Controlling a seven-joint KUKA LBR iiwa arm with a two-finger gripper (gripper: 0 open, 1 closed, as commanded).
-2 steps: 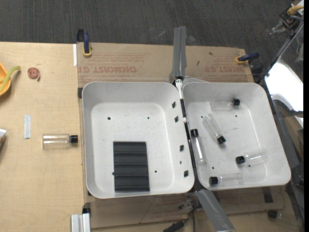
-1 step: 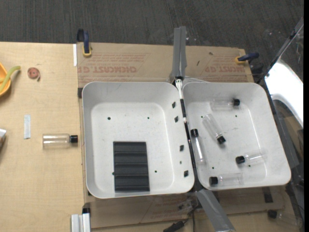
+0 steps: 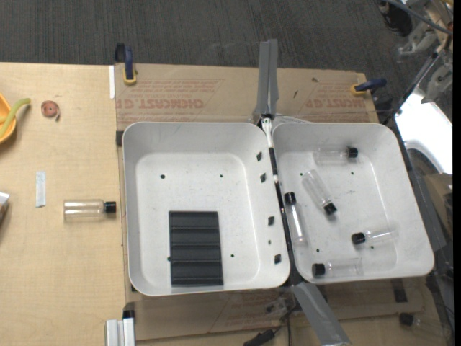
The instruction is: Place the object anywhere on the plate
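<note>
Although the arm's wrist hardware (image 3: 421, 20) shows at the upper right corner of the camera view, high above the bench and off its far right edge, the gripper's state cannot be told from here.

Five clear vials with black caps lie in the right bin (image 3: 403, 157). One (image 3: 333, 154) rests near the far wall, lying left to right with its cap on the right. A second (image 3: 318, 192) sits mid-bin on a diagonal, cap toward the near right. A third (image 3: 293, 218) lies along the left wall, its axis running near to far. A fourth (image 3: 373, 237) is toward the near right, and a fifth (image 3: 336, 269) lies by the near wall.

Against the near edge of the left bin (image 3: 137, 193), left of centre, sits the dark ribbed plate (image 3: 194, 248).

Every vial lies below and left of the wrist hardware. After a pick, I judge the carry must cross the divider between the bins leftward to the plate.
</note>
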